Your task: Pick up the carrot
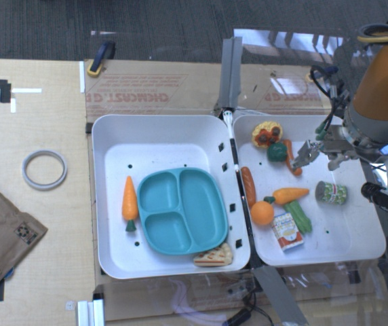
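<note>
One carrot [129, 197] lies in the left bin [106, 148], upright along the left side of a teal divided plate [181, 210]. A second carrot [290, 195] lies in the right bin [357, 246], pointing right, beside an orange [262, 212]. My gripper [320, 156] hangs over the upper right part of the right bin, above and to the right of that second carrot. Its fingers [306, 154] are spread, open, with nothing between them.
The right bin also holds a sausage [248, 184], a green cucumber [298, 216], a juice box [287, 233], a green can [331, 193], broccoli [277, 152], a thin red pepper [290, 158] and a pizza-like toy [266, 132]. A sandwich piece [214, 255] lies below the plate.
</note>
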`<state>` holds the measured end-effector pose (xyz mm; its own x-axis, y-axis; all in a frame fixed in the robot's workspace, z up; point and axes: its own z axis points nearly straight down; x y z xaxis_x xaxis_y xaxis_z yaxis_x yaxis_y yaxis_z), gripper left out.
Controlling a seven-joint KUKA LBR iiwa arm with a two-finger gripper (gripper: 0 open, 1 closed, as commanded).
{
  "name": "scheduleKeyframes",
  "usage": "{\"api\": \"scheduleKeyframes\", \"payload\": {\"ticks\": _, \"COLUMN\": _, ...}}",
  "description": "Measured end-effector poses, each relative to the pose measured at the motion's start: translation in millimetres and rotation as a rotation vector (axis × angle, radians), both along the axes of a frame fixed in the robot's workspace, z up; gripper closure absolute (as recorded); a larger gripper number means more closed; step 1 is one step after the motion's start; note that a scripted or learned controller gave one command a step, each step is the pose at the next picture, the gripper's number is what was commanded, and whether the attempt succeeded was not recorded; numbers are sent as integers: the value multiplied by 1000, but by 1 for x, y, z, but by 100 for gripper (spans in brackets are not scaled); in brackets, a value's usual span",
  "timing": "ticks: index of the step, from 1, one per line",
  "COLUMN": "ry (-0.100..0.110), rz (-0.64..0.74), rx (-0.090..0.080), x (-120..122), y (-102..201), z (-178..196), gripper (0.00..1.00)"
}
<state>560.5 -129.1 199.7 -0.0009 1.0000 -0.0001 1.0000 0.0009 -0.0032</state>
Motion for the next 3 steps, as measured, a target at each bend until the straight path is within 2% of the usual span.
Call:
{"api": "scheduleKeyframes", "payload": {"ticks": 1, "ry": -1, "rz": -40, "rx": 0, "x": -19, "y": 9, "z": -106, "gripper": 0}}
{"api": "scheduleKeyframes", "payload": {"ticks": 2, "ry": 1, "rz": -44, "rx": 1, "x": -20, "y": 7, "z": -98, "gripper": 100}}
{"api": "scheduleKeyframes", "payload": {"ticks": 3, "ry": -1, "rz": -196, "rx": -2, "x": -8, "y": 63, "z": 34, "gripper": 100}}
